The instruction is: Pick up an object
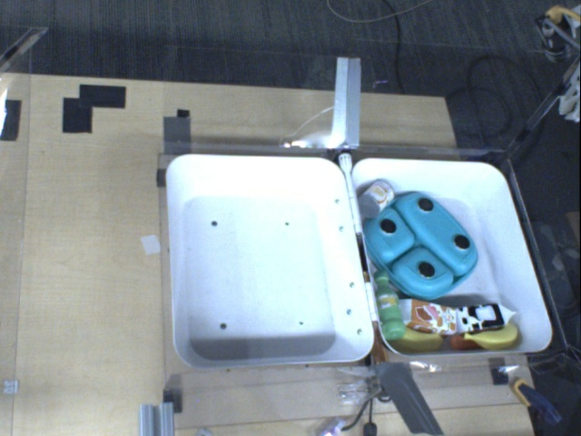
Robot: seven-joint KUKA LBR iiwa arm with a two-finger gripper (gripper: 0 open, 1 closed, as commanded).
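A teal rounded lid-like object [420,244] with dark holes lies in the right bin [495,203], against its left wall. A small white and tan object [376,194] sits just behind it at the bin's back left. Along the front wall lie a printed orange and white packet [451,317], a yellow banana-like toy [495,337] and a green item [388,300].
The left bin [259,257] stands beside the right one, with a metal post [348,103] behind the seam between them. Black tape marks [91,104] sit on the wooden bench at the far left. Cables lie on the dark floor beyond.
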